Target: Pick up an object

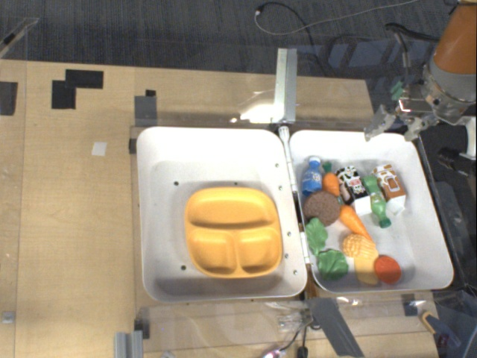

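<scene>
— Camera view first: where was the gripper [393,126]?
— High at the right, over the far rim of the right bin [426,171]. Its two fingers [376,125] were spread apart with nothing between them.
— And the arm?
— Grey, with the orange band [456,45] showing near the top right corner.
— What lay in that bin?
— A crowd of toy food. A blue bottle [311,176] sat at the far left beside a small carrot [331,183], then a black-and-white cow toy [349,183], a milk carton [390,183] and a green bottle [377,202]. A brown round cookie [323,207] touched a second carrot [352,219]. Nearer the front were green leafy pieces [332,263], a corn cob [361,251] and a tomato [387,268].
— All well apart from the gripper?
— Yes, none touched it.
— The left bin [160,155]?
— It held a yellow divided tray [233,230], near its middle.
</scene>
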You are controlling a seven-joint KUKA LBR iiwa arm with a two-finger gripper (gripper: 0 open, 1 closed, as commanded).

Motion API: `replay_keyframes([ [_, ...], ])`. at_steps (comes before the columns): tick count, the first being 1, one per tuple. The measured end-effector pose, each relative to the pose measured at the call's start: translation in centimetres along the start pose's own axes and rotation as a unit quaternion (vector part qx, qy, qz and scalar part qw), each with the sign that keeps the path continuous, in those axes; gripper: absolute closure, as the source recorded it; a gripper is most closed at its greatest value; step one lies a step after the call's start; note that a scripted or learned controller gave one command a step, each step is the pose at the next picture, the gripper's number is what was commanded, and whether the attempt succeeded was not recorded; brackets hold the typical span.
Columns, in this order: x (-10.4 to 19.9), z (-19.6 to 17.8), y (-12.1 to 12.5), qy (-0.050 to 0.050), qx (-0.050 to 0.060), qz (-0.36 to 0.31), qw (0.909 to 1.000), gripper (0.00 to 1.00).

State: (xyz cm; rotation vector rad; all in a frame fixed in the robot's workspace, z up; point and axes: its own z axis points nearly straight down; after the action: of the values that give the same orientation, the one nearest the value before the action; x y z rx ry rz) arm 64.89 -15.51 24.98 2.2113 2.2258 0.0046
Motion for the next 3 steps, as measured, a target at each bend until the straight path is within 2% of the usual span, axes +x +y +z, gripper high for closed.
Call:
replay_keyframes([
  [1, 2.6, 13.8, -6.7, 0.001, 0.001, -0.083, 0.9965, 0.0],
  [2, 2.6, 12.6, -6.4, 0.0, -0.002, -0.084, 0.9965, 1.0],
  [3, 9.7, 0.3, -2.0, 0.0, -0.001, -0.085, 0.9963, 1.0],
])
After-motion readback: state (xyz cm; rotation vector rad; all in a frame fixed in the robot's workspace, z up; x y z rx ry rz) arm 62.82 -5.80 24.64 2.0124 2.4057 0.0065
